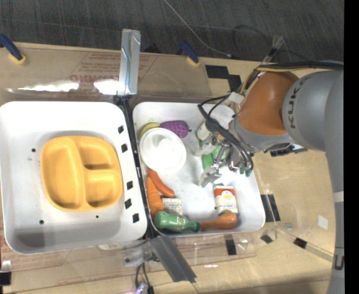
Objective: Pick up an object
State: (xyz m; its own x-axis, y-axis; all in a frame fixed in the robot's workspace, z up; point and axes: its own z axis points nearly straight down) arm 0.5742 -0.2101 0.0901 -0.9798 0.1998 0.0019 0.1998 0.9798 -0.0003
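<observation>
Left bin [14, 164]: one yellow divided tray [81, 171]; right bin [253, 207]: white bowl [162, 150], purple grapes [176, 128] and a yellow-green piece behind it, two carrots [157, 188], green bottle [174, 222], small red-labelled bottle [225, 199] lying beside another carrot at the near wall. Gripper [213, 167] is low over the bin's right half, just up-left of the small bottle and right of the bowl; cannot tell how it is set amid cables and green parts. Bins sit on a cardboard-covered bench [57, 66], dark carpet beyond.
</observation>
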